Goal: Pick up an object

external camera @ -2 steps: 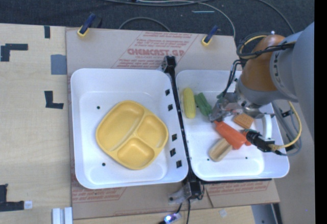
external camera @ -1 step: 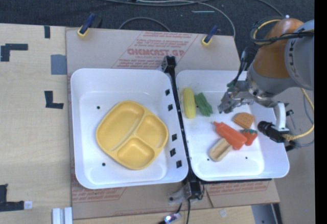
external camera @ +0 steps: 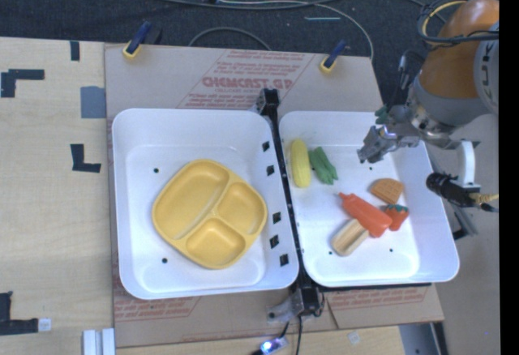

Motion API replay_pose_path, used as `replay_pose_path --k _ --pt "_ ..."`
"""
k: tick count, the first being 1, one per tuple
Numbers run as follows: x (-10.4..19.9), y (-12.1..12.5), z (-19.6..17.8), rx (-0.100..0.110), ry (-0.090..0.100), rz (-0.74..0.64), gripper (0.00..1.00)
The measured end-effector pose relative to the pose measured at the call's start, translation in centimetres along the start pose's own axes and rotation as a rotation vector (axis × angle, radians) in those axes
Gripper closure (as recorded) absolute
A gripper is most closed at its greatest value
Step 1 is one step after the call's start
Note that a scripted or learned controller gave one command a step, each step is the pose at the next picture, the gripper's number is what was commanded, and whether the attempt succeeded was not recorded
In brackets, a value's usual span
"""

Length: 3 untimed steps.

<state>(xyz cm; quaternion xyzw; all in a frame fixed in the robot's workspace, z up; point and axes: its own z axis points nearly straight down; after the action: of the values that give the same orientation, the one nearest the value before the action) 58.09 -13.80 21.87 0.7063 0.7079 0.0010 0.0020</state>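
Note:
The right bin (external camera: 430,260) holds a yellow corn cob (external camera: 299,162) with a green vegetable (external camera: 323,165) beside it at its left side. Lower in that bin lie an orange carrot (external camera: 366,215), a tan bread roll (external camera: 349,237), a small red piece (external camera: 397,216) and a brown cookie-like piece (external camera: 387,189). My gripper (external camera: 375,144) hangs over the upper right part of that bin, above and to the right of the green vegetable, with nothing seen between its fingers. It stands apart from all the objects.
The left bin (external camera: 130,183) holds a yellow divided plate (external camera: 209,211). A black divider strip (external camera: 278,183) runs between the bins. Cables (external camera: 243,1) cross the dark floor behind the bench. A black fitting (external camera: 450,186) sticks out at the right bin's right rim.

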Motion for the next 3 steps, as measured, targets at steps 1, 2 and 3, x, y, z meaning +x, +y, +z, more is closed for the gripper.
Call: replay_pose_path --k 1,2,3 --pt "0.0 0.1 -3.6 0.003 0.001 0.001 1.00" --pt "6.3 1.4 -2.7 0.007 0.003 -0.005 1.00" --pt "11.0 1.7 -2.1 0.007 0.002 -0.004 1.00"
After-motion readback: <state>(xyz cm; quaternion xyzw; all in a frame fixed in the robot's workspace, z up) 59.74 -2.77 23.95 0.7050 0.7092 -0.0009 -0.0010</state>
